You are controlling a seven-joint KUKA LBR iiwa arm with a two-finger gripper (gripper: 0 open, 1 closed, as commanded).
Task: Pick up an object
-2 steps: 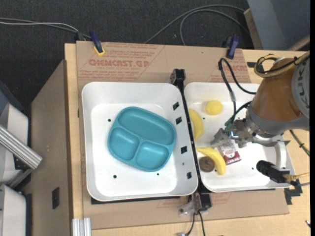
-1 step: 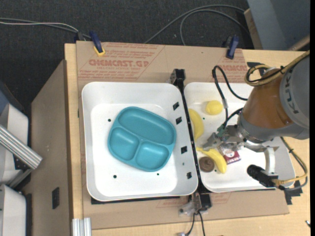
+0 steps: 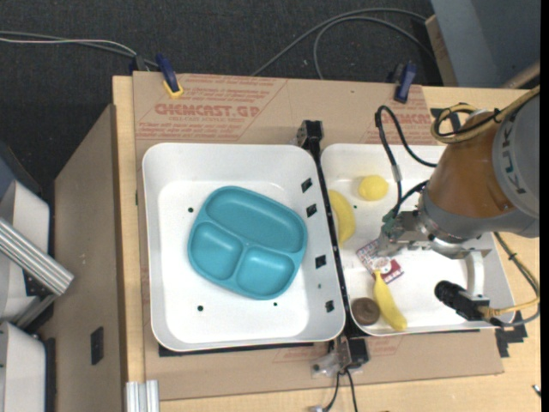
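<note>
While the tool [image 3: 388, 237] hangs over a packet [image 3: 379, 260] mid right bin [image 3: 429, 320], its opening cannot be told.

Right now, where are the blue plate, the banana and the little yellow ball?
Blue plate [image 3: 247, 241]: camera view, on the ridge where its three compartments meet.
Banana [image 3: 389, 303]: camera view, middle of its curved yellow body.
Yellow ball [image 3: 372, 187]: camera view, centre of its rounded top.

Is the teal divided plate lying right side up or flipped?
Right side up: the teal divided plate shows its three open compartments, flat in the left bin.
</note>
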